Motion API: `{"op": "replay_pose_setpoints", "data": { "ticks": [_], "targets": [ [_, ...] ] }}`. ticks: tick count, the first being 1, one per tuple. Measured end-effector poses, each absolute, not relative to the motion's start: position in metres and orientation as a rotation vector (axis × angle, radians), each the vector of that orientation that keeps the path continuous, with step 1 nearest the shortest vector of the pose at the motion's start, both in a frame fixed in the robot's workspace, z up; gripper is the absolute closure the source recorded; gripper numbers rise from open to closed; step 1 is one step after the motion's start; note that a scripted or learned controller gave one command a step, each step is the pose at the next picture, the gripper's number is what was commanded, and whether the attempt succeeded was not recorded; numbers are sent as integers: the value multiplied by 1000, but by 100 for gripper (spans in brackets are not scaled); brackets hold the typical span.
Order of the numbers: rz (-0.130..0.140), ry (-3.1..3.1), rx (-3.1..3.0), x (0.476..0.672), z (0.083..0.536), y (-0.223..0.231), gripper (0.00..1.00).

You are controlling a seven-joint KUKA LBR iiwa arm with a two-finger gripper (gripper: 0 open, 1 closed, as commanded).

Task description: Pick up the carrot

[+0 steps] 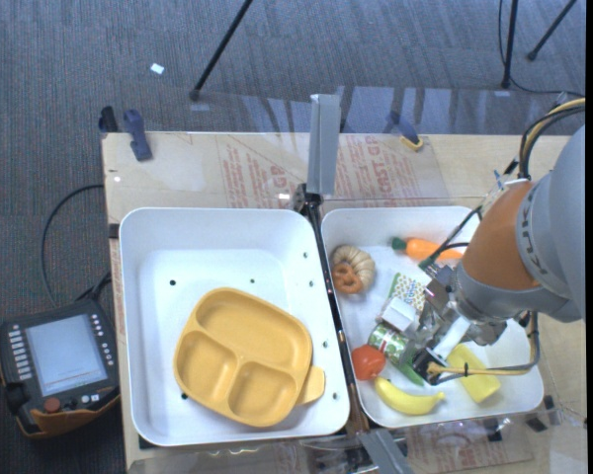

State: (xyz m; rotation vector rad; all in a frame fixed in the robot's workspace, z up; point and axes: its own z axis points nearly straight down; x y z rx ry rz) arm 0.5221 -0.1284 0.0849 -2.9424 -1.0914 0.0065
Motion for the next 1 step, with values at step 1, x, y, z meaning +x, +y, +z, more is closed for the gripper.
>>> {"op": "replay_pose_setpoints", "data": {
  "ticks": [1],
  "targets": [
    [4,-1069,-2941,475,86,-187,100]
  ]
}}
